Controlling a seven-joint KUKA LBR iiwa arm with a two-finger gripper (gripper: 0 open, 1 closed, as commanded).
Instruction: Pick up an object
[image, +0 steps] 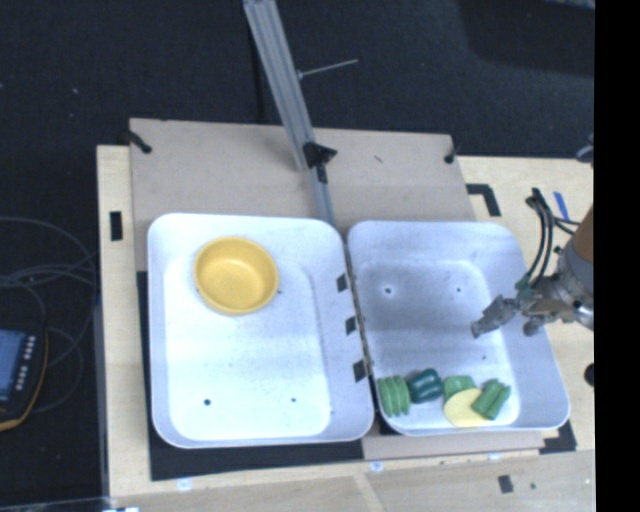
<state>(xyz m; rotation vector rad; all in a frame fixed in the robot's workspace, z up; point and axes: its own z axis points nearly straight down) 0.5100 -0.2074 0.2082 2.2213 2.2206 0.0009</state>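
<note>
A yellow bowl (237, 274) sits in the upper left of the left bin (180, 400). Along the near wall of the right bin (430, 250) lie several small items: a ridged green piece (393, 394), a dark green piece (425, 384), a flat yellow piece (461, 408) and a green piece (491, 399). My gripper (497, 318) hangs over the right side of the right bin, above and behind those items, with nothing visibly in it.
A grey metal pole (288, 95) slants up from the seam between the bins at the back. Cables (545, 225) trail by the arm at the right. A handheld pendant (18, 370) lies off the bench at the left.
</note>
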